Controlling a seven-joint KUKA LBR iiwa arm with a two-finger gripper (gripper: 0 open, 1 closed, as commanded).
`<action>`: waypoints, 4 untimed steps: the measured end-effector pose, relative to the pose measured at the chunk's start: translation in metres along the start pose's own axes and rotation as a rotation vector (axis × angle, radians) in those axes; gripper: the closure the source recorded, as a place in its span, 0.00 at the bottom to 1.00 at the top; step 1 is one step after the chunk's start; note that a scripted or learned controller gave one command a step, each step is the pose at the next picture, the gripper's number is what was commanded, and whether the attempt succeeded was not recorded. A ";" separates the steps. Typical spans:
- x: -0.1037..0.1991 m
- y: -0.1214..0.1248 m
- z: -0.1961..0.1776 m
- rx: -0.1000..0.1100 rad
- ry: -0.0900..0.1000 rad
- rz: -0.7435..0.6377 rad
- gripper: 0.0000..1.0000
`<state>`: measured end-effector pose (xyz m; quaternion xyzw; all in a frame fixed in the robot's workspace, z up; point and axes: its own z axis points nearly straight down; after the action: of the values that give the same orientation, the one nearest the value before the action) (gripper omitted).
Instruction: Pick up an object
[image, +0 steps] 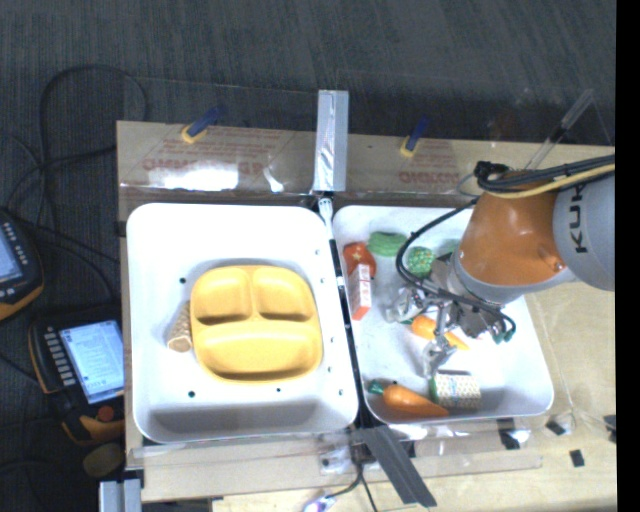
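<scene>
Just beneath gripper (437, 338), small orange object (428, 325), right bin (535, 375).

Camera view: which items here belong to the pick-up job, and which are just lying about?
Part of the job:
- gripper, down in the right bin
- carrot
- red bottle
- green items
- orange piece under the gripper
- patterned block

Lying about:
- yellow divided tray in the left bin
- cone beside the tray
- handheld devices off the bench
</scene>
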<state>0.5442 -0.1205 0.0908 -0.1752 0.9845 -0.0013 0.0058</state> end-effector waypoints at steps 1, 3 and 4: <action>-0.002 0.000 -0.011 0.003 -0.005 0.000 1.00; -0.101 -0.015 0.002 0.000 -0.001 -0.229 0.00; -0.049 0.004 0.001 -0.001 -0.002 -0.219 0.00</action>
<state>0.5888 -0.1001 0.0907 -0.2819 0.9594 -0.0011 0.0066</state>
